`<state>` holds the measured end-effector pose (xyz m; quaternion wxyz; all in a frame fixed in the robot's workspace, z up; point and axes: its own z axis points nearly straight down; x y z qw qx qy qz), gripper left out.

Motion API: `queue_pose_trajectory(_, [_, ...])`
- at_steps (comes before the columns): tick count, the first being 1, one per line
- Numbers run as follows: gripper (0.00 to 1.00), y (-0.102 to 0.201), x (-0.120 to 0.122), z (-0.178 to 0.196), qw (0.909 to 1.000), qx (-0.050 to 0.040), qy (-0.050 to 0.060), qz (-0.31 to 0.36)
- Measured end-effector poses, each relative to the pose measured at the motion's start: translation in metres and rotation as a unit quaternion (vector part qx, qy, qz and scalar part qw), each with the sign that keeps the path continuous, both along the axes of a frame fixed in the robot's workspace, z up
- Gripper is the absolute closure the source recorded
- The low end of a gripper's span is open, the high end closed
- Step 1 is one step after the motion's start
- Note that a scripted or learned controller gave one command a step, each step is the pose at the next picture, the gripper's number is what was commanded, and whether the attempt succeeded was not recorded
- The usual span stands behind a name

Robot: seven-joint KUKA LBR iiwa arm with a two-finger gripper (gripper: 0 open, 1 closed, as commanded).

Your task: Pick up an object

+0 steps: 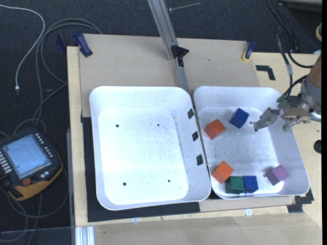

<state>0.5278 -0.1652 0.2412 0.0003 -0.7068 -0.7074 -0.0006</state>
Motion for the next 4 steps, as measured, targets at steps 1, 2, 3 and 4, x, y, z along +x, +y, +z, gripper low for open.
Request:
queue_pose_trajectory(1, [0.00,0.009,0.055,-0.098,1.0000,0.0011,0.004,0.001])
queue_pose_trajectory(2, [0.00,0.040,0.107,-0.144,1.0000,0.0003,0.000,0.002])
queue_pose_trajectory(3, [1.00,0.037,0.106,-0.130,1.0000,-0.0011,-0.001,0.001])
queue_pose_trajectory(4, [1.00,0.129,0.119,-0.036,1.0000,0.0011,-0.005,0.004])
